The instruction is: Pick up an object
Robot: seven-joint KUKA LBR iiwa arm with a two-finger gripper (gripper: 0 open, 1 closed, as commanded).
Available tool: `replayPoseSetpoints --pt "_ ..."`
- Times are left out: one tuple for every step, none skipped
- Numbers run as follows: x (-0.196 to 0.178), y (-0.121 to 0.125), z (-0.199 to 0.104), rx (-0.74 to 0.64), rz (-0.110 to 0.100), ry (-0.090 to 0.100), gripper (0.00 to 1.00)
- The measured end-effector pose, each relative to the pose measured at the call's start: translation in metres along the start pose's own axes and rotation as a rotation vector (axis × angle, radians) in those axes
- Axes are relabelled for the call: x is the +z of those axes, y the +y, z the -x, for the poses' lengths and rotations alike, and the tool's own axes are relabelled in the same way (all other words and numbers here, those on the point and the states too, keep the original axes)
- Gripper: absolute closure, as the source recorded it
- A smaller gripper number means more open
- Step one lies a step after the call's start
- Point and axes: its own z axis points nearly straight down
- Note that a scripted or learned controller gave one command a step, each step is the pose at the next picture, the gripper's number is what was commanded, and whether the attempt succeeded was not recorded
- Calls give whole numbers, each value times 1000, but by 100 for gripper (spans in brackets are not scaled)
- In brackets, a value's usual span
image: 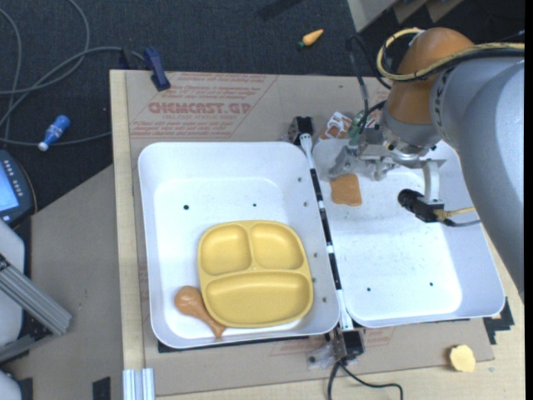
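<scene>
My gripper (363,163) hangs over the back left corner of the right bin (416,282), below the arm's orange band. A flat tan, bread-like piece (346,191) lies on the bin floor just in front of it, close under the gripper's tip; whether they touch is unclear. In the left bin (166,182) rests a yellow divided plate (253,272), with an orange drumstick-shaped toy (196,305) against its front left edge.
A small printed packet (337,125) sits behind the right bin. A yellow chunk (460,357) lies on the bench at the front right. A blue clamp (156,67) grips the cardboard's far left edge. The arm's grey body covers the right side.
</scene>
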Motion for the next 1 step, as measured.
replayPoseSetpoints --pt "0 -19 4 2 -6 1 0"
